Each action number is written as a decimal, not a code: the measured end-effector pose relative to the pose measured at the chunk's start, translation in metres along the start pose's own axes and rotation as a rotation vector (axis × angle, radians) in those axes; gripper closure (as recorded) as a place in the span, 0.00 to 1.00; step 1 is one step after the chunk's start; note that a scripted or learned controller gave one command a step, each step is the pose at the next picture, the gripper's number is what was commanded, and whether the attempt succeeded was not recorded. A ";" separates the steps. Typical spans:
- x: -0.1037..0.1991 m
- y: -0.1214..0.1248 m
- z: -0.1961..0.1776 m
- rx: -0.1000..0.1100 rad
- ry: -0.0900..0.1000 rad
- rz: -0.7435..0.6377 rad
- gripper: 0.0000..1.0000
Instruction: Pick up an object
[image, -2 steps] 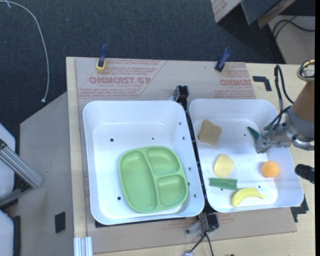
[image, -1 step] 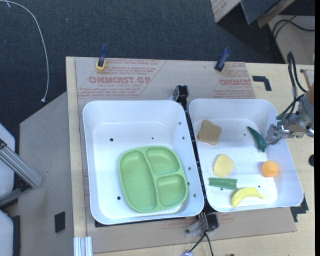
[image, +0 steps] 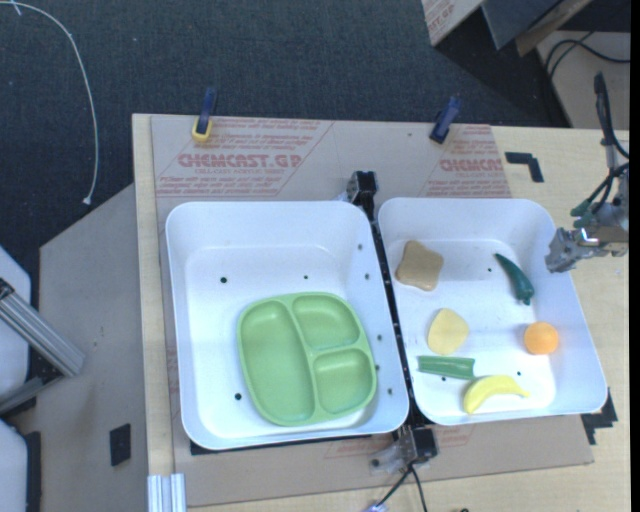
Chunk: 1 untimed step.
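Currently pre-grasp stage; nothing lifted. R bin (image: 590, 385), near to far: curved yellow banana (image: 493, 392), flat green bean pod (image: 446, 367), round orange (image: 541, 339), pale yellow chip (image: 448, 331), dark green pepper (image: 516, 277), tan bread slice (image: 419, 265). Gripper (image: 568, 249) at the bin's far R rim; whether parted or closed can't be judged. Next: descend over one item.

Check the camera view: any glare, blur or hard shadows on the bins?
Camera view: even, soft light; the white plastic right bin reads bright with no hard glare. The curved yellow banana casts a faint shadow. The grey metal gripper at the right edge looks slightly soft.
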<state>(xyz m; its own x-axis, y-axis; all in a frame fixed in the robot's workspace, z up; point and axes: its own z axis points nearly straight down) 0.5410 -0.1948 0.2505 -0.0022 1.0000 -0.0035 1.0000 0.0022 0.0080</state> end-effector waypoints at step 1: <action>0.057 0.004 0.007 0.010 0.006 -0.003 1.00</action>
<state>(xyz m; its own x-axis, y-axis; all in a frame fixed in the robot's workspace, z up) 0.5452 -0.1373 0.2435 -0.0057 1.0000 0.0021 1.0000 0.0057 -0.0015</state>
